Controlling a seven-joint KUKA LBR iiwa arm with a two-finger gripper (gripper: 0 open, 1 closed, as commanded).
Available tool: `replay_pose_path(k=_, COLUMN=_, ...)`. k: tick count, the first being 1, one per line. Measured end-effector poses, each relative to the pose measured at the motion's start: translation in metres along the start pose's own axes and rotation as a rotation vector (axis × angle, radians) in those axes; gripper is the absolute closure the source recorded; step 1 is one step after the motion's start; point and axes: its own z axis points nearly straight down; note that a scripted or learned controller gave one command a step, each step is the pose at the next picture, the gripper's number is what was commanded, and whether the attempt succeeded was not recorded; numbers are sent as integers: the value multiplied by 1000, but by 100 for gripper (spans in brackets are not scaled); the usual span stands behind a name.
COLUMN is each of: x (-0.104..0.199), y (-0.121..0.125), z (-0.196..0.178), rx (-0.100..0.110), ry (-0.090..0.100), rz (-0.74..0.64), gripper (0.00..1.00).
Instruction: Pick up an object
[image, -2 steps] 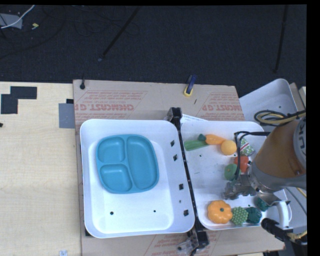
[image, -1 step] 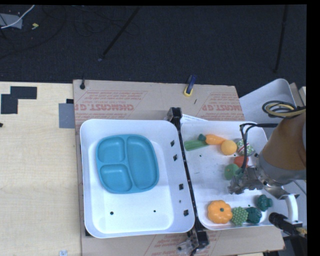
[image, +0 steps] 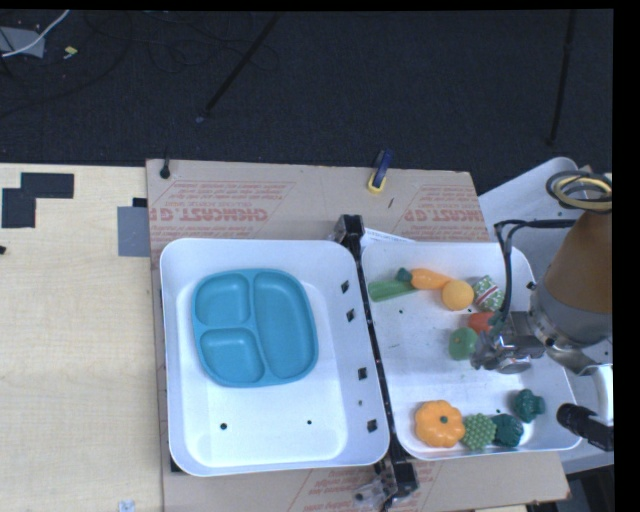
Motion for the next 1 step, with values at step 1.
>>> replay_pose_path(k=1, x=-1, y=1, z=-41, rx=0, ry=0, rz=0, gripper=100)
